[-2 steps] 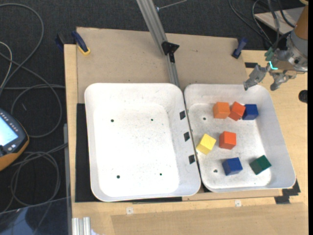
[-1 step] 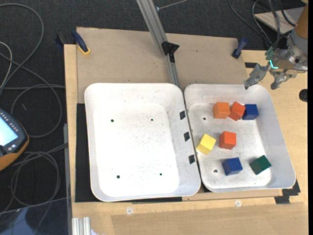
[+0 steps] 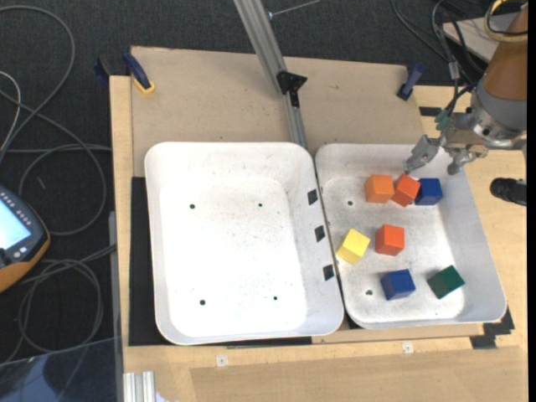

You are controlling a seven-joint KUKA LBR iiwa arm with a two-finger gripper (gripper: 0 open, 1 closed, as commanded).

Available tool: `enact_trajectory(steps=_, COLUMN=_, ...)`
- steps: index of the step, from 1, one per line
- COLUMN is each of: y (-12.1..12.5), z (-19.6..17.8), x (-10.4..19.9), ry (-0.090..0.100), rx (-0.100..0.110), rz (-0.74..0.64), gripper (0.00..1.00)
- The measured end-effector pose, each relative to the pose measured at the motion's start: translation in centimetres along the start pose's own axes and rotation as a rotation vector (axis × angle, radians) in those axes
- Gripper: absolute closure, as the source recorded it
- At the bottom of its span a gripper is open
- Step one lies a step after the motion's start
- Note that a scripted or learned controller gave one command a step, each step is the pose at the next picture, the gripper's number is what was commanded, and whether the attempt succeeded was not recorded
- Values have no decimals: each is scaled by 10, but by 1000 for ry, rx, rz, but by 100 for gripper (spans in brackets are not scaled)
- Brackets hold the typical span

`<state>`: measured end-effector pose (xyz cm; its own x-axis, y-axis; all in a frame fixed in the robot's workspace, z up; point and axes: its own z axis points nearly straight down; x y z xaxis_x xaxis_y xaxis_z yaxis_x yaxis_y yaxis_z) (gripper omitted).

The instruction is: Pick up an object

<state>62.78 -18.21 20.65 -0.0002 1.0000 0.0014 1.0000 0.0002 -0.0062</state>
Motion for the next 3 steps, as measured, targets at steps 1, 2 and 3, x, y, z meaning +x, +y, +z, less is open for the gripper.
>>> enact_trajectory(steps=1, y=3, z=45, x=6, ry=0, rx=-1, rz=-1, gripper=0)
enact_trajectory(steps=2, y=3, z=86, x=-2, ry=-1, rx=-10, rz=1, gripper=0)
enact_trajectory(steps=3, y=5, z=72, x=-2, ry=-3, rx=-15, rz=-1, gripper=100)
